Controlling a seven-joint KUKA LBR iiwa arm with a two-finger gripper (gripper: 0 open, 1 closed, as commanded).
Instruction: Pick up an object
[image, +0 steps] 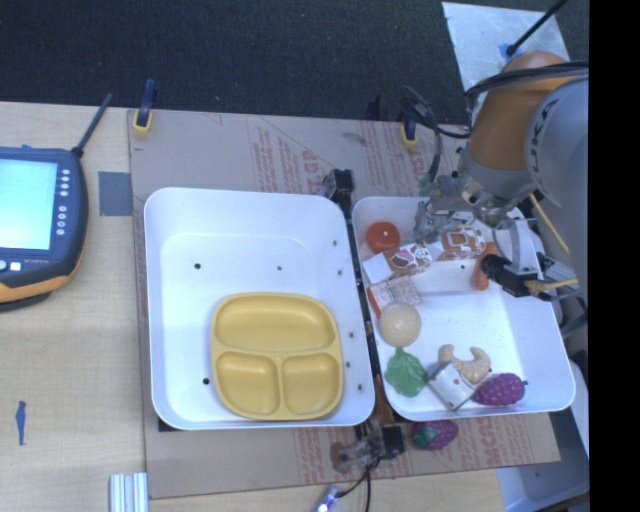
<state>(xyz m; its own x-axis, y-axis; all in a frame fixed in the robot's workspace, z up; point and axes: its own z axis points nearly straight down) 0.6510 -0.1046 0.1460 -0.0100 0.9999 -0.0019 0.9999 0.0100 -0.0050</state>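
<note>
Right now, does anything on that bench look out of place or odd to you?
One thing: a small purple grape bunch lies on the cardboard just outside the near edge of the right bin, while a similar purple bunch and the other toy foods sit inside it. The yellow divided plate lies flat in the left bin.

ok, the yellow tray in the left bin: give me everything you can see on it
The yellow tray is a rounded-rectangle divided plate, matte pale yellow, plastic by the look of it. It has three compartments: one wide one across the far side and two smaller ones side by side nearer the camera, split by raised ridges. It lies flat and right way up on the floor of the left bin, toward the near right corner. Nothing sits in the compartments, and nothing but the bin floor touches it.
</note>
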